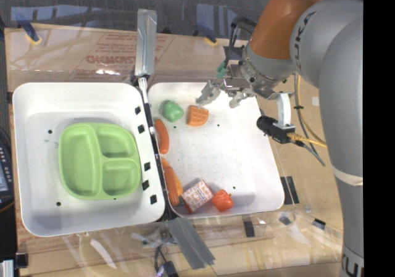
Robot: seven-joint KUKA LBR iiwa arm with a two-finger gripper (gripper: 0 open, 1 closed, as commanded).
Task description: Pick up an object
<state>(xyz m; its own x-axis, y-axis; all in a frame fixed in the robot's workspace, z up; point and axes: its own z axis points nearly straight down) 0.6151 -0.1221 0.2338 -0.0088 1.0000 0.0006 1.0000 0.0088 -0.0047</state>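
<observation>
Gripper (220, 95) hangs over the far part of the right bin (247, 146), its two fingers spread apart with nothing between them; one fingertip (203, 98) sits just above and beside an orange wedge-shaped piece (197, 116), the other points toward the bin's middle. Just left of the orange piece lies a green rounded object (172, 110), the two near each other but apart. Along the bin's left wall lies an orange-red elongated item (162, 136), and further toward the near edge another orange elongated item (172, 184). At the near end a small red-and-white patterned box (197, 195) rests tilted, touching or just beside a small red-orange object (223, 200). The left bin (37, 109) holds a green divided tray (99, 160) with three compartments, lying flat. Both bins stand side by side on the desk (308, 220).
</observation>
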